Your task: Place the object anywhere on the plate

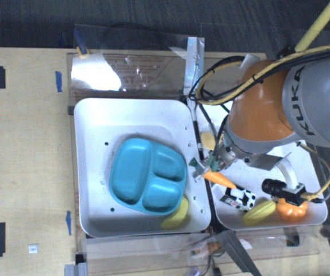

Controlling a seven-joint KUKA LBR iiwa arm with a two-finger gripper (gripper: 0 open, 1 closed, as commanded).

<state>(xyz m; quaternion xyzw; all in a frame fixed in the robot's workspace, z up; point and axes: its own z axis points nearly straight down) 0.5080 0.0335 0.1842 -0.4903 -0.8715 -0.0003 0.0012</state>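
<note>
Camera view: blue plate (pixel 148 181) in left bin (pixel 90 125); carrot (pixel 219 180) right; jaws' state unclear.

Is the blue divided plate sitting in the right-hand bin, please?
No, the blue plate lies in the left bin, while the right bin holds the carrot and other toys.

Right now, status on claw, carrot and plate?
Claw low at the divider between bins, grip state unclear. Toy carrot just below it, in right bin. Blue divided plate in left bin; yellow fruit against its corner.
</note>
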